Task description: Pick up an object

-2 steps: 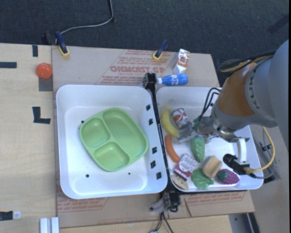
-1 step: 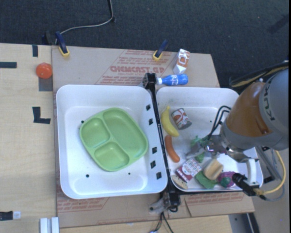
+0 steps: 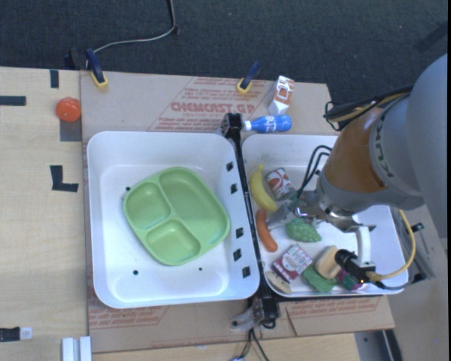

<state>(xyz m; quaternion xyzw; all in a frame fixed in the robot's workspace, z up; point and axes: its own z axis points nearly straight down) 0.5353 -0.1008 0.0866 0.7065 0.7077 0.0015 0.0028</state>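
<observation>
Your pincer [image 3: 295,210] hangs low in the right bin [image 3: 391,295], its state impossible to tell under the wrist. You look mid-reach, nothing visibly held. The green leafy toy [image 3: 304,232] lies just near of it, the banana [image 3: 261,190] just left; you next need a clean descent onto one.

My bench [image 3: 30,262] carries a cardboard sheet [image 3: 203,107] with two white bins [image 3: 105,224] on it. An orange ball [image 3: 68,110] sits left; a blue bottle [image 3: 269,123] and small carton [image 3: 284,91] lie behind.
</observation>
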